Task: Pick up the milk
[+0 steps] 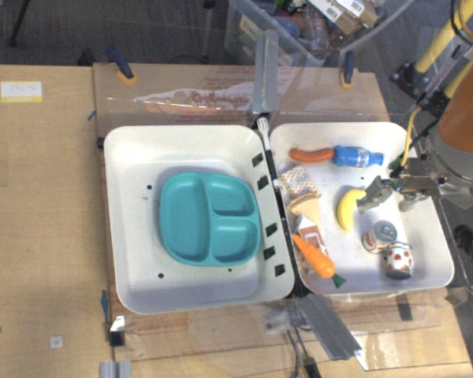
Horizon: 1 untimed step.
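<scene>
milk [310, 234] in right bin, left of claw [376, 193]

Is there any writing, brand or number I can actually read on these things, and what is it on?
None can be read.
Small carton: printed panel, too blurred.
Blue bottle: label too small.
Pale sticker on the bench: faint marks, illegible.
Packets in the clear tub behind the bins: print too blurred.

No lettering can be read anywhere. The pale label [20, 90] on the bench at ten o'clock and the white tag [333, 2] in the clear crate [394, 6] at one o'clock show print too small to read.
</scene>
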Available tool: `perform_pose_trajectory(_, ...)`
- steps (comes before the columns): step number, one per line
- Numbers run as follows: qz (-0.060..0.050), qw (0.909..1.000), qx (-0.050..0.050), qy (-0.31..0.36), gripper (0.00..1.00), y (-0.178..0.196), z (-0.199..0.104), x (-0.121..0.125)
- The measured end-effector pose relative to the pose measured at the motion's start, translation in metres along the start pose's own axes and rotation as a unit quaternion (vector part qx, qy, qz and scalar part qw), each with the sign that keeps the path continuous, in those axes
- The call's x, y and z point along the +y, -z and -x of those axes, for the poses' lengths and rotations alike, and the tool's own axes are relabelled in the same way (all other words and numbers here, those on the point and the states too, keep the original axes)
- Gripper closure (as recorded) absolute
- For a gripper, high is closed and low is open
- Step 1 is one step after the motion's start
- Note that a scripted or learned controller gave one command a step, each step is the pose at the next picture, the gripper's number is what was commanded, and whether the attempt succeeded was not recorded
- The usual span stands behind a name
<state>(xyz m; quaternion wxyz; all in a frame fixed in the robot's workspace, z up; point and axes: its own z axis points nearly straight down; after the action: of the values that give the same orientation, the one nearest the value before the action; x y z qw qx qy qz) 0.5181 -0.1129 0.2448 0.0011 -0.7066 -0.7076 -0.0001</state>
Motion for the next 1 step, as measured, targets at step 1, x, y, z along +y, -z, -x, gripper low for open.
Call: perform_pose_trajectory(1, 0.005, 0.9979, -0.003, 0.064, 0.0, -0.1551, 0.0823, -0.0363)
